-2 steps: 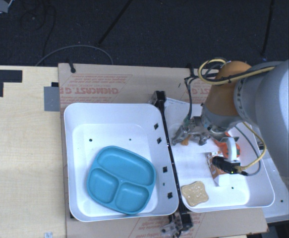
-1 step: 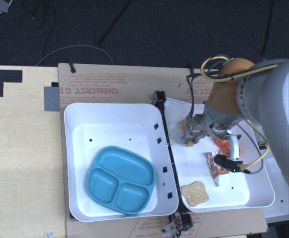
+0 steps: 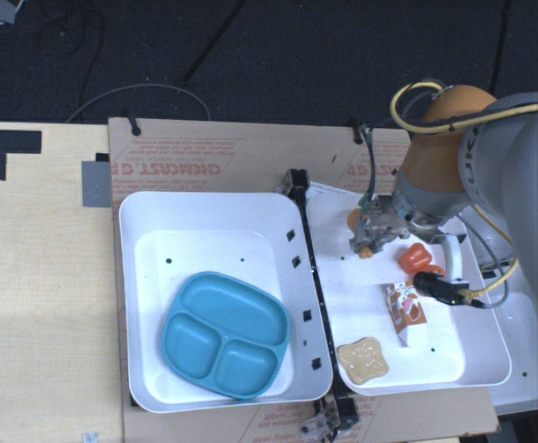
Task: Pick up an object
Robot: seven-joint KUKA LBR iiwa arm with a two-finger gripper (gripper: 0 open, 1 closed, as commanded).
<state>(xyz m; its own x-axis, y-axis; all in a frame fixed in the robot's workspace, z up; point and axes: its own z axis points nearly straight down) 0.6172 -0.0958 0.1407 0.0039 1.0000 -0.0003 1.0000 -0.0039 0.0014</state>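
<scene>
The right bin (image 3: 490, 363) holds several small things. A small orange piece (image 3: 354, 218) lies near its back left, and right beside it is my gripper (image 3: 368, 240), low over the bin floor. A red-orange object (image 3: 414, 257) lies to the gripper's right. A red and white packet (image 3: 406, 308) is nearer the front, and a tan toast-shaped piece (image 3: 363, 360) lies at the front left. Nothing is visibly held.
The left bin (image 3: 144, 215) holds a blue divided plate (image 3: 224, 333). A black divider (image 3: 307, 266) runs between the bins. A black connector with cable (image 3: 442, 289) and yellow hoses (image 3: 414, 95) hang off the wrist over the right bin.
</scene>
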